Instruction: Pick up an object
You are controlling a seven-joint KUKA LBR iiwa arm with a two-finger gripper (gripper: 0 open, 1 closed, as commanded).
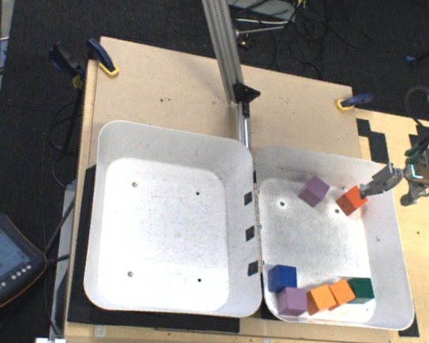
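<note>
Orange-red cube (350, 200) sat at the tool (373, 186) tip, just down-left of it in the right bin (393, 257); whether it was gripped I could not tell.

The gripper (374, 185) hangs over the right bin (393, 257), near its upper right corner, with a red-orange block (351, 200) at its fingertip. A purple block (314, 191) lies just beside. Along the bin's near edge sit blue (282, 278), purple (293, 301), orange (324, 296) and green (360, 290) blocks. The left bin (122, 145) adjoins it.
</note>
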